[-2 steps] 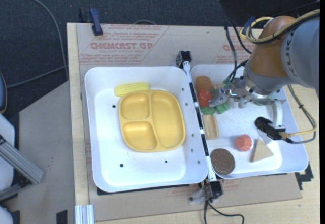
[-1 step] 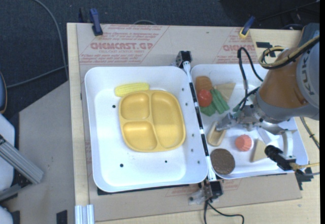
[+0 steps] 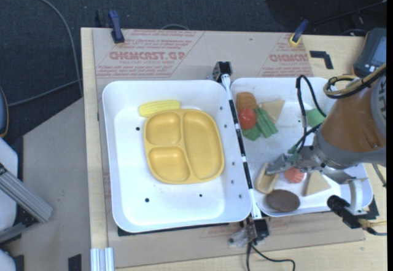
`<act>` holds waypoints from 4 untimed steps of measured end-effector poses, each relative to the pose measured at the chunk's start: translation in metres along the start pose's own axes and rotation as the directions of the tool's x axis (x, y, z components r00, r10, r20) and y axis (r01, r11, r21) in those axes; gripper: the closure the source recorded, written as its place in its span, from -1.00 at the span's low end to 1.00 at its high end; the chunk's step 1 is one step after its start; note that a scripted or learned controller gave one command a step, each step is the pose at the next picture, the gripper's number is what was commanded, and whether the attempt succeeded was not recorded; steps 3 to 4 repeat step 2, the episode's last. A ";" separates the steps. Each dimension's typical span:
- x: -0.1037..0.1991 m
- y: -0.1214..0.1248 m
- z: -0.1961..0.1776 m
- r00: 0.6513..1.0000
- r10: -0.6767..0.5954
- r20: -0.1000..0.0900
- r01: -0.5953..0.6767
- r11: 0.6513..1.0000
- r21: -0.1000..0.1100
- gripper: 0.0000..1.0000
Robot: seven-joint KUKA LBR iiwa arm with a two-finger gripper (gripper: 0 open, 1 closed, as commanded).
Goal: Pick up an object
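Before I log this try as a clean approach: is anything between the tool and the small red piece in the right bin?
Nothing visible: the tool sits right beside the red piece, with no item between them.

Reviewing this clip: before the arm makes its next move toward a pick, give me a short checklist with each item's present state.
1. Gripper low inside the right bin: ok.
2. A thing seen between its fingers: cannot tell; the small red piece lies right beside it.
3. Candidates in reach: ok; brown round piece and pale wedge lie close by.
4. Far cluster, red ball against green piece, crowded: not ok for a clean pick.
5. Yellow divided plate and corn cob in the left bin, apart from the arm: ok.
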State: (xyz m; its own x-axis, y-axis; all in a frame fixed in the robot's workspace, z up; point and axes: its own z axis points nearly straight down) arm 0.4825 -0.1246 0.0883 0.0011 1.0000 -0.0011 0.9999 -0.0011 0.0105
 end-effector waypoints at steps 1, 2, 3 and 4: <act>0.000 0.003 -0.013 1.000 0.000 0.002 0.000 1.000 -0.010 1.00; 0.081 0.033 -0.096 1.000 -0.002 -0.002 0.002 1.000 0.011 1.00; 0.081 0.033 -0.096 1.000 -0.002 -0.002 0.002 1.000 0.011 1.00; 0.081 0.033 -0.096 1.000 -0.002 -0.002 0.002 1.000 0.011 1.00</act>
